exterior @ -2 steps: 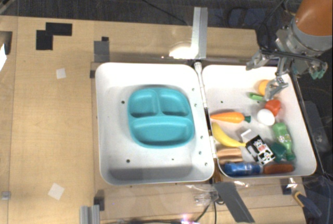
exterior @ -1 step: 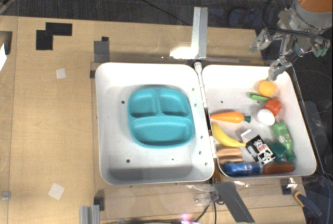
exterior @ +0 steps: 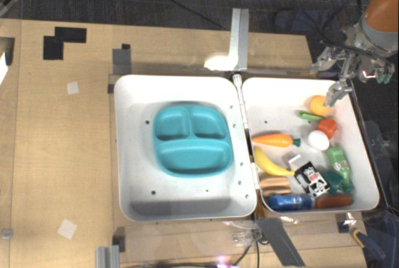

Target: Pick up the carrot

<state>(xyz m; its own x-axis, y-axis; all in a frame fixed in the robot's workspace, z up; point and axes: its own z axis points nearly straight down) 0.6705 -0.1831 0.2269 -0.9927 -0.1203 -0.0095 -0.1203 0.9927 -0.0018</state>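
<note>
Carrot lot, right bin, end effector standing off at the far corner.

Camera view: the carrot [exterior: 272,140] lay on its side near the left wall of the right bin [exterior: 368,167], just above a banana [exterior: 269,164] and apart from the end effector [exterior: 337,90], which hung over the bin's far right corner by an orange fruit [exterior: 318,105]; whether it was open or closed could not be told. Judged a light, stiff, smooth toy, likely to slip; best taken across its thick middle. The right bin also carried a white egg [exterior: 318,141], a green bottle [exterior: 337,161] and a blue item [exterior: 288,202]. The left bin [exterior: 134,136] carried a teal divided plate [exterior: 192,139]. Both bins sat on the desk [exterior: 56,154].
</note>
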